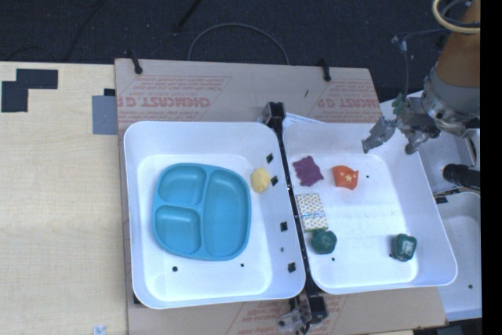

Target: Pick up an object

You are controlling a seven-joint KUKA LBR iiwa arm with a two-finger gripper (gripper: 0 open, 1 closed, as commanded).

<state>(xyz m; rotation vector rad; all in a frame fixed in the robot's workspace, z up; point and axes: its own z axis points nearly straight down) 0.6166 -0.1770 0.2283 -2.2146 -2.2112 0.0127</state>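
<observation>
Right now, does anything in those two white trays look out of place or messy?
Nothing looks spilled or broken. One mild oddity: the small yellow object lies loose on the left bin's floor beside the blue divided plate, not in any of its compartments. The right bin's small items lie scattered apart.

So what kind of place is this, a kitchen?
Probably a robot lab, not a kitchen. A robot gripper hangs over two white bins of small toys, like a blue plate, and cables trail across the dark floor.

The brown cardboard sheet [235, 94] under the bins bears red print, upside down and too blurred to read.
</observation>
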